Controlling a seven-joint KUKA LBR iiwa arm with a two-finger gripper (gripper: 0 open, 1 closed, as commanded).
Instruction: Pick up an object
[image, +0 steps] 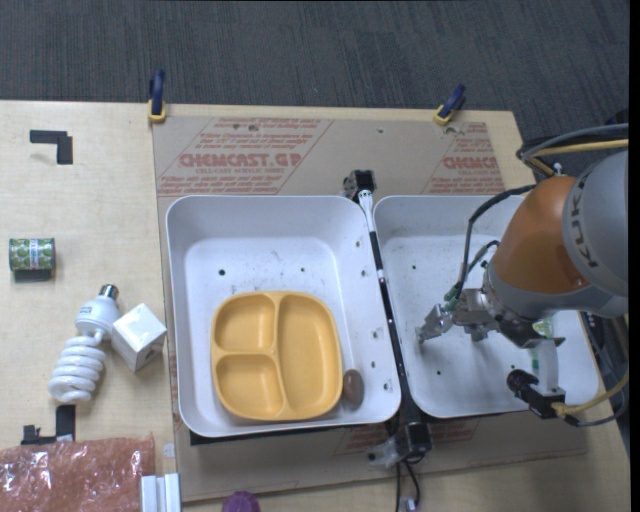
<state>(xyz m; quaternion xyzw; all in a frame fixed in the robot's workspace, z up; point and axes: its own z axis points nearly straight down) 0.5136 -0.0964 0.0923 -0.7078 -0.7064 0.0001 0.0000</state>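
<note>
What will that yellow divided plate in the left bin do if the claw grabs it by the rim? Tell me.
The yellow divided plate looks like rigid moulded plastic, so it probably stays stiff. It lies flat and wide, so a rim grip would likely tilt it. Its smooth surface may slip. The small brown object beside its right edge could get nudged.

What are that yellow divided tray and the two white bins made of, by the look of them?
The yellow tray looks like moulded plastic: one even matte colour, rounded compartment edges. The left bin and right bin also seem plastic, smooth white with soft rounded corners, though painted metal can't be excluded.
</note>
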